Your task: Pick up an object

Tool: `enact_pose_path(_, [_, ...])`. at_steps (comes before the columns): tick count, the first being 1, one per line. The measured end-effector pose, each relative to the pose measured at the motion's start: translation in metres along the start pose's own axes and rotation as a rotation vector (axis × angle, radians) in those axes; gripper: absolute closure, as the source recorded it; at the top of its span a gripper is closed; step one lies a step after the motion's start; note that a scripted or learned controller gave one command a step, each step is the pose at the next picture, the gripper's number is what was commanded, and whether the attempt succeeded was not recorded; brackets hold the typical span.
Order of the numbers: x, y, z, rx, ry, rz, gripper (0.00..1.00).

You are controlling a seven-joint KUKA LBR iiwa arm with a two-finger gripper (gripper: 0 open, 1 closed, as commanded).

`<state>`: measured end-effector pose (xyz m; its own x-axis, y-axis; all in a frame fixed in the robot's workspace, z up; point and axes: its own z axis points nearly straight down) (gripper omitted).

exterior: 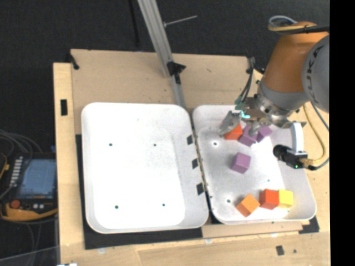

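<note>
Where the right bin (310, 204) reaches twelve o'clock, the gripper (242, 127) is seen. Its claw is spread wide over an orange block (234, 132), perhaps touching it. Purple blocks (254, 136) are crowded at three o'clock of it.

No readable text

No letters, numbers, labels or brand marks can be made out on the bins (136, 115), blocks or tabletop (119, 76).

The arm (299, 65) enters from the right of the camera view, its grey body capped by a broad orange band (291, 51) above the wrist. The wrist points downward and toward the left, placing the gripper (242, 127) low at the upper part of the right-hand bin (222, 201). Two metallic fingers (227, 123) splay apart below the wrist flange. A small black module (288, 155) with a cable hangs off the wrist's near side.
</note>
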<state>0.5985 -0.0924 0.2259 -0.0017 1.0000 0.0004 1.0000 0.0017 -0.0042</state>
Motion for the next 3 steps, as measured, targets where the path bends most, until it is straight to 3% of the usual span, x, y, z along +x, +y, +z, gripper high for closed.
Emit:
enact_pose_path(1, [0.000, 0.001, -0.003, -0.005, -0.001, 0.002, 0.00])
enact_pose_path(3, [0.002, 0.005, 0.099, 0.001, -0.001, 0.005, 0.00])
